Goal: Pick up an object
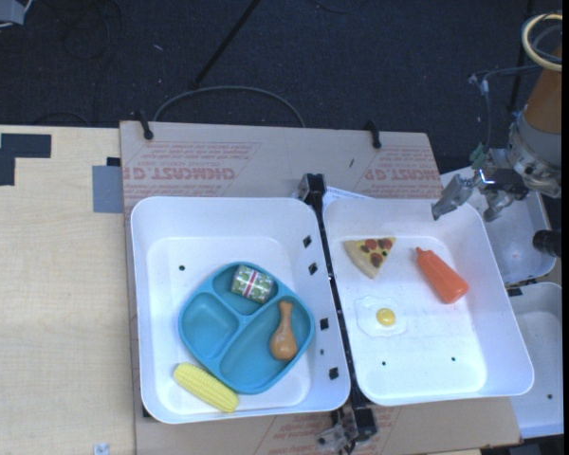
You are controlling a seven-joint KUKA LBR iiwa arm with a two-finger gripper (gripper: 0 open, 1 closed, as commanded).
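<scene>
While the arm sits up at the right edge, nothing is picked yet. Gripper hangs over the far right corner of the right bin, fingers spread wide, nothing between them. So task is at the start, by my read: approach, descend, close and lift are all left.

Task doesn't name an object. Nearest candidate is the orange bottle, lying flat on the floor of the right bin, near its right wall and nearer the camera than the gripper. Long axis runs diagonal: narrow cap end points up-left toward the far wall, fat end down-right. Fingers would likely need to close across that axis, not along it.

Also in the right bin:
- pizza slice, just left of the bottle, apart from it, tip pointing down
- fried egg, flat, below the pizza; looks hard to pinch

Left bin holds a blue divided plate:
- small can in the top compartment, on its side
- drumstick in the right compartment, roughly upright in view, thin end up
- corn cob off the plate, by its lower-left rim, axis diagonal
</scene>
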